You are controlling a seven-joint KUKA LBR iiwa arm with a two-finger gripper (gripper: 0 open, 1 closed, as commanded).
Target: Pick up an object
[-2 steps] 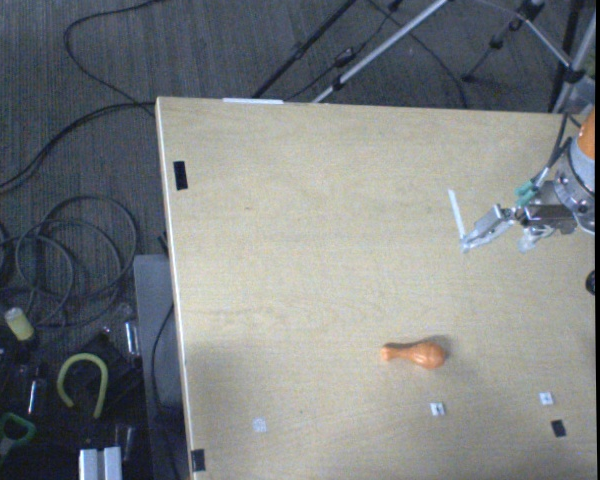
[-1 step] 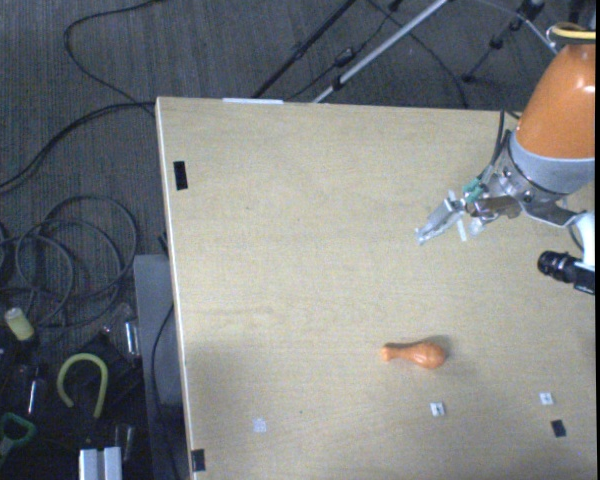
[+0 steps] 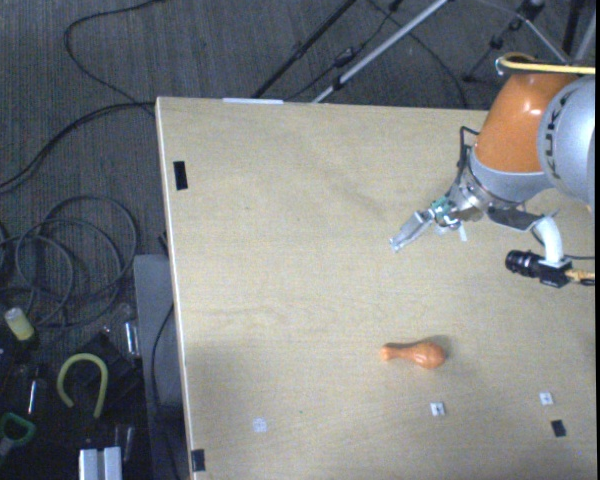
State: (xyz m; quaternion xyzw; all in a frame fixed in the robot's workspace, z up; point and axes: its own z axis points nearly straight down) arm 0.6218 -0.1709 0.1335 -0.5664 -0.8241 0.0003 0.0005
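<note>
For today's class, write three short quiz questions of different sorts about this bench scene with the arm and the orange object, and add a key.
1. True or false: the gripper holds the orange object between its fingers.
2. Multiple choice: where does the orange object lie in the camera view, relative to the gripper? A) above it, nearer the far edge B) below it, nearer the near edge C) far to its left, by the black mark
3. Fill in: the band above the arm's wrist is coloured ____.

Key
1. False; the object lies on the wooden bench top, apart from the gripper.
2. B
3. orange, seen on the band.
</note>
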